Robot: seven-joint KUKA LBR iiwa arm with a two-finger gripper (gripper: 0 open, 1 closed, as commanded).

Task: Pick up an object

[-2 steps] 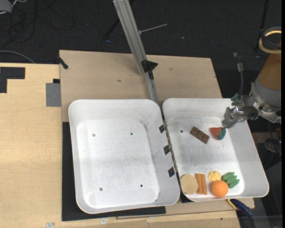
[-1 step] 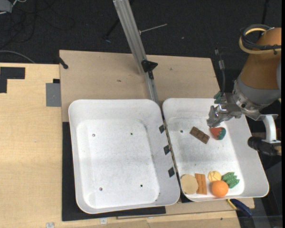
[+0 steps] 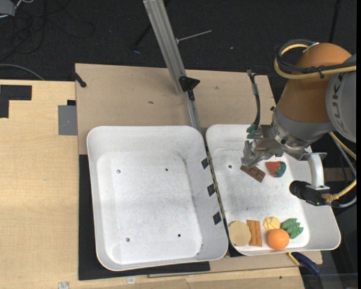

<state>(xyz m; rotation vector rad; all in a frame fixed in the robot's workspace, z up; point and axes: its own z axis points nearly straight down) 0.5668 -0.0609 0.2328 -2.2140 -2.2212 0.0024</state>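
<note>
Presently noted: brown block (image 3: 253, 173) directly under gripper (image 3: 251, 159), touching its tips; red-green toy (image 3: 275, 168) just beside; jaw spread indeterminable.

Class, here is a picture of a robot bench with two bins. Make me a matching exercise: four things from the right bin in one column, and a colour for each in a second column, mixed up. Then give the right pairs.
Things
1. round fruit at the near edge of the right bin
2. leafy toy beside it
3. flat block below the gripper
4. round bun-like piece at the bin's near left corner

Colours
A. brown
B. pale tan
C. orange
D. green

Pairs: 1-C, 2-D, 3-A, 4-B
</note>
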